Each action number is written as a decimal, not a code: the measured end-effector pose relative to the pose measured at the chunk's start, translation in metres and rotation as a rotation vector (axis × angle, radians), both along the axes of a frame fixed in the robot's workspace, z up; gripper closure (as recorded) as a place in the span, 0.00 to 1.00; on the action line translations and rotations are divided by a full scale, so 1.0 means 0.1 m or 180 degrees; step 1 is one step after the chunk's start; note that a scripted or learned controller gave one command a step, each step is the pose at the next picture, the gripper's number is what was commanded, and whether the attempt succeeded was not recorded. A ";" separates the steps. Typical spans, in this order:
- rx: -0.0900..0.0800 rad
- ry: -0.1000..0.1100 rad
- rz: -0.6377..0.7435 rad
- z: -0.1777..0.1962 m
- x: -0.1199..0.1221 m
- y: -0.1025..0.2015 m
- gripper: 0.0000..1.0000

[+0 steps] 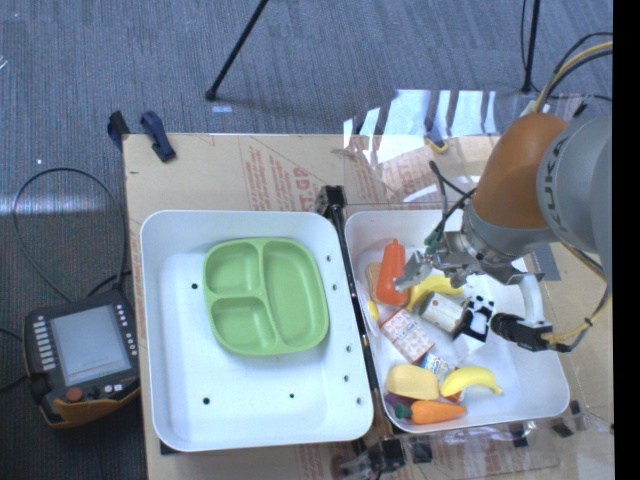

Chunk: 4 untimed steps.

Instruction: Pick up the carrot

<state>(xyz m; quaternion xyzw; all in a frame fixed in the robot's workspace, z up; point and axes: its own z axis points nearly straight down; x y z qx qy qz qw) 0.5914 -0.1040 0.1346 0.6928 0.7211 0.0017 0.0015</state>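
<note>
Carrot not yet lifted.
The gripper (418, 271) hangs beside an orange piece; its state is unclear. The carrot (437, 412) lies in the right bin (540, 393).

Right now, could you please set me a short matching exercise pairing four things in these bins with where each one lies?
Things:
1. green plate
2. carrot
3. banana
4. orange bottle

Places:
A. upper left of the right bin, beside the gripper
B. middle of the left bin
C. front edge of the right bin
D. just above the carrot, towards the right

Pairs: 1-B, 2-C, 3-D, 4-A
</note>
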 end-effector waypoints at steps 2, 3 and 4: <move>0.0045 -0.0073 0.0029 -0.04 0.04 0.21 1.00; 0.0047 -0.0064 0.0023 -0.06 0.03 0.21 0.00; -0.0018 -0.0025 0.0322 1.13 0.31 -0.33 0.00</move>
